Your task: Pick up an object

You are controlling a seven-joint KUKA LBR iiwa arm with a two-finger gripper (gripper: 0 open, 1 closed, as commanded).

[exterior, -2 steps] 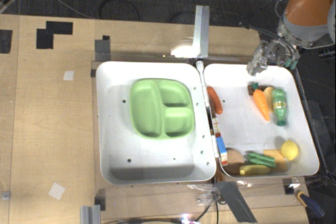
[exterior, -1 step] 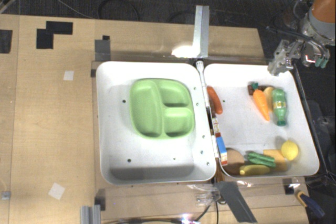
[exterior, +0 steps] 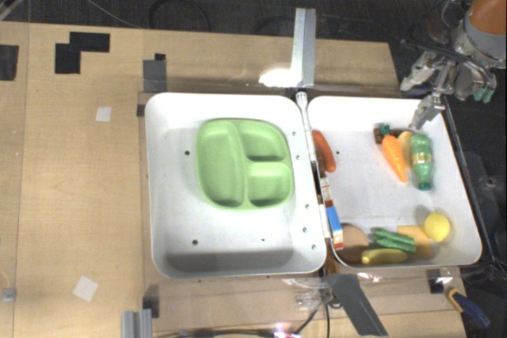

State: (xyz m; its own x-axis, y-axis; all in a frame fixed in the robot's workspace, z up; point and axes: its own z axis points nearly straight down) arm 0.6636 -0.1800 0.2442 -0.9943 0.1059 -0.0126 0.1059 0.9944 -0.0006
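Toys sit at the near end of the right bin. A yellow banana lies flat by the near wall, its long side going left to right. Just behind it are green beans, and they lie the same way. A yellow lemon rests a bit to the right of the beans. A thin blue, white and red box lies along the wall between the two bins.

Next door, the left bin holds a green plate with three parts. The plate lies flat in the middle of that bin.

Farther back in the right bin, a red sausage lies close to the middle wall. It points from near to far. On the right side, a green bottle lies on its side. Its long side goes from near to far too, tipped a little. An orange carrot lies just beside the bottle, on the left. Its pointy tip aims at the near side and a bit right. Its fat end, with a dark green top, is at the far side.

At the far right corner, the gripper hangs over the bin, slanting down and left. It is just past the far ends of the carrot and bottle. I see no toy in it. I cannot tell if it is spread wide or pressed together. The grey arm with its orange band comes in from the right.
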